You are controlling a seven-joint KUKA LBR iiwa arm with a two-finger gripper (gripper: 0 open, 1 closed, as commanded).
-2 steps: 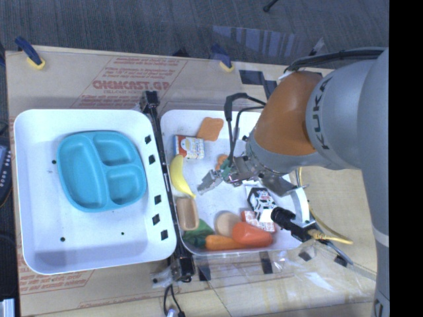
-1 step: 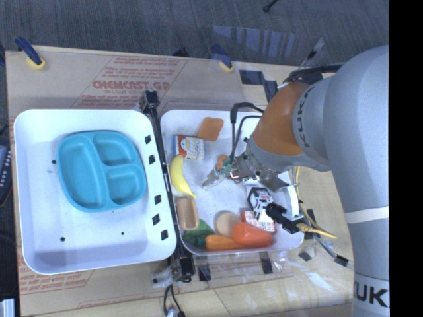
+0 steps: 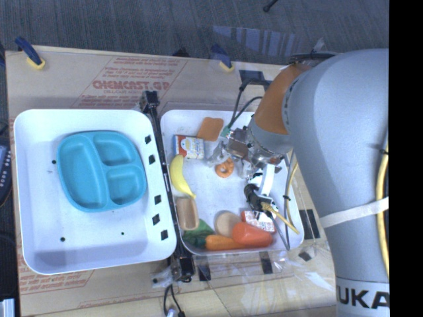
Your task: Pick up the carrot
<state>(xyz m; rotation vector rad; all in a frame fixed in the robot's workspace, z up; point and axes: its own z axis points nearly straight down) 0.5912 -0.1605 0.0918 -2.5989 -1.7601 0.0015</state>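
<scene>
Task not yet done. Carrot (image 3: 222,243) lies in the right bin (image 3: 198,119), at its near edge, not lifted.

Gripper (image 3: 236,152) is in the same bin but toward the far side, well apart from the carrot. It sits just above a small orange ring (image 3: 225,170), beside a carton (image 3: 192,146) and a brown slab (image 3: 210,129). How wide it stands cannot be told; wrist hardware and glare hide it. Nothing seen held.

Left to do, by my reading: bring the gripper to the near edge, come down over the carrot, close, lift. All of the pick remains.

Carrot's look: orange, elongated, lying flat roughly along the near wall. A green tuft (image 3: 198,232) at its left end is likely its top. Smooth, toy-like surface.

Crowded spot. A tan round piece (image 3: 227,222) sits just behind it, and a red-orange lump (image 3: 254,235) is at its right end, touching or nearly so. A bun (image 3: 187,213) and banana (image 3: 180,176) lie to the left. Wall and neighbours leave little room around the carrot; a grasp across its middle looks most open.

Left bin (image 3: 26,197) holds a blue plate (image 3: 100,170), not involved.
</scene>
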